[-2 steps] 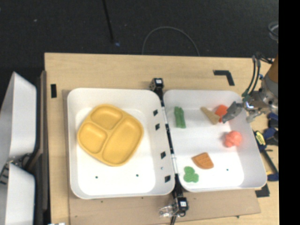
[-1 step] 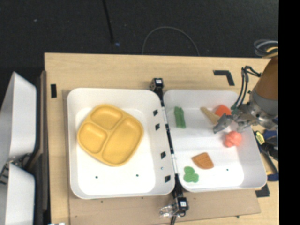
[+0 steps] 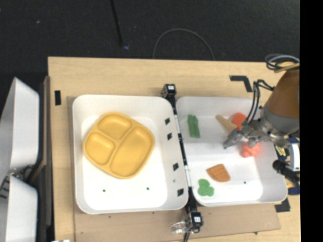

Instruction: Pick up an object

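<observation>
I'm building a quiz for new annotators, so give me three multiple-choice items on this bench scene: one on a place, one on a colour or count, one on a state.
1. Where does the yellow plastic divided plate lie?
A. In the left white bin
B. In the right white bin
C. On the bare wooden bench

2. What colour is the flat rectangular block near the right bin's left wall?
A. Blue
B. Green
C. Black

3. How does the plate sit?
A. Standing on edge
B. Upside down
C. Flat, compartments facing up

Answers: 1 A, the plate rests on the left bin's floor. 2 B, the block is plainly green. 3 C, its three hollows show from above.
</observation>
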